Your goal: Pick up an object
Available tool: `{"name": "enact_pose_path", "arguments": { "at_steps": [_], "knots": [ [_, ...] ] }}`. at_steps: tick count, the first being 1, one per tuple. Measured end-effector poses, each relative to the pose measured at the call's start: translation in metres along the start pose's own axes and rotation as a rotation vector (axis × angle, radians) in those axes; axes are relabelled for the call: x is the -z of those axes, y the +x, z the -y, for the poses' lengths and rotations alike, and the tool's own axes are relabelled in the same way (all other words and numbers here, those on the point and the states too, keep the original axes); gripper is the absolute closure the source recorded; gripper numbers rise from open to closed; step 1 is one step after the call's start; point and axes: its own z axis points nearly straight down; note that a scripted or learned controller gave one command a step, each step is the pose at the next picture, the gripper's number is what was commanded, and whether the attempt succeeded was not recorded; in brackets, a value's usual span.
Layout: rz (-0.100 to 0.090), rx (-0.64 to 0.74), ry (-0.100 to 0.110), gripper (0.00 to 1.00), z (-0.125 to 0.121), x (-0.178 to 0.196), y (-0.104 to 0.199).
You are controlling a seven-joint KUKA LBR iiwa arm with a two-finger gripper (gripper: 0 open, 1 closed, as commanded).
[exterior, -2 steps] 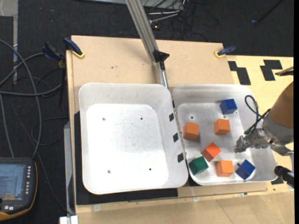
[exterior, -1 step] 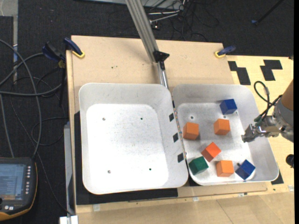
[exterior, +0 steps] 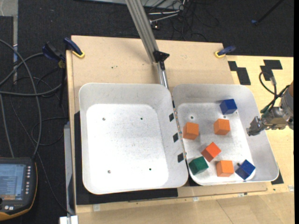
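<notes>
Blocks lie loose in the right bin (exterior: 261, 139), apart enough for a grasp: four orange, two blue, one green. Tool (exterior: 254, 127) hovers at that bin's right rim, nearest the orange block (exterior: 222, 126); its finger state cannot be told.

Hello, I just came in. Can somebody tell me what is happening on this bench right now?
A robot arm reaches in from the right, with its gripper at the right rim of the right bin. That bin holds seven small blocks: four orange, two blue and one green block. The nearest to the gripper is an orange block. Nothing is picked up yet. The left bin sits beside it.
</notes>
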Motion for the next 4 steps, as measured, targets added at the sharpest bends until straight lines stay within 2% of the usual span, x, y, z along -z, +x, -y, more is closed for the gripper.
{"name": "enact_pose_path", "arguments": {
  "at_steps": [1, 3, 4],
  "knots": [
    [0.001, 0.000, -0.001, 1.00, -0.002, 0.053, -0.001],
    [-0.003, 0.002, 0.007, 1.00, -0.040, 0.043, 0.088],
    [-0.004, 0.004, 0.007, 1.00, -0.041, 0.039, 0.136]
  ]
}}
